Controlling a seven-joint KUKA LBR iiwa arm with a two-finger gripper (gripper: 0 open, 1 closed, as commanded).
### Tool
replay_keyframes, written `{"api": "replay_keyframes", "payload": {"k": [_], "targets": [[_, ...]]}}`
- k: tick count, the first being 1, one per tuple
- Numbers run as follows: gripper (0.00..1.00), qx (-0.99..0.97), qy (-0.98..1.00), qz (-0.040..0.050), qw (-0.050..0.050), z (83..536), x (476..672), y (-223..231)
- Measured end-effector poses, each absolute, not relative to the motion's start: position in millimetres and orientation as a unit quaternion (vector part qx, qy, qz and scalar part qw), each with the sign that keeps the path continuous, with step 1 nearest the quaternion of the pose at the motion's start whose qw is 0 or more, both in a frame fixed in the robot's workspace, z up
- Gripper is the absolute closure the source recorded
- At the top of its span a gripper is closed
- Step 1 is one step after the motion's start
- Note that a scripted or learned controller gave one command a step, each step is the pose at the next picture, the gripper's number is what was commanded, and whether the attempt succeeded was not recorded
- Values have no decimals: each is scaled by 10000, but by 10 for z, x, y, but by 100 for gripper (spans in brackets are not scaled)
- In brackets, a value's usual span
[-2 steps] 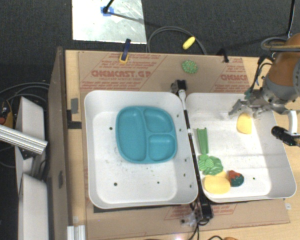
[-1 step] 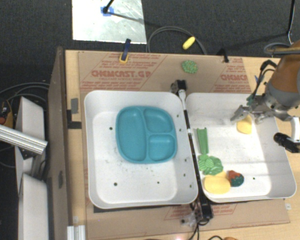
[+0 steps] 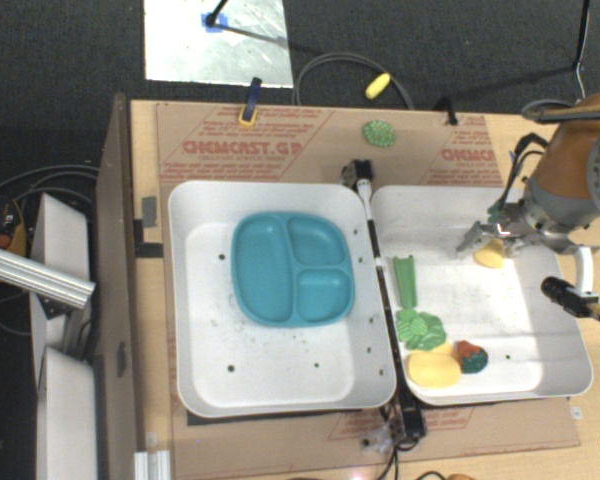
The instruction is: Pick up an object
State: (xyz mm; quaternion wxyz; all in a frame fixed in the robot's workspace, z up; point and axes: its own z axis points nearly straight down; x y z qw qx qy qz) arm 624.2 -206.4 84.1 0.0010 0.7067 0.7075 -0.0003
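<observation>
My gripper [image 3: 489,240] hangs over the upper right part of the right bin [image 3: 540,318], fingers spread open. A small yellow piece [image 3: 489,259] lies on the bin floor just below and between the fingertips; nothing is lifted. A green stick [image 3: 405,280] lies along the bin's left side. Below it are a green leafy piece [image 3: 420,328], a larger yellow piece [image 3: 434,370] and a small red and teal object [image 3: 469,355].
The left bin [image 3: 205,368] holds a teal divided plate [image 3: 292,268]. A ridge [image 3: 380,288] separates the two bins. On the cardboard behind them sit a green round item [image 3: 379,133] and a yellow item [image 3: 378,86]. The arm's body [image 3: 570,178] overhangs the right edge.
</observation>
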Motion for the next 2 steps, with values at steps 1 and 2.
{"api": "replay_keyframes", "payload": {"k": [1,2], "targets": [[0,7053,7089,5,3,876,6705,-2056],[0,7065,7077,-2,6,848,6450,-2066]]}}
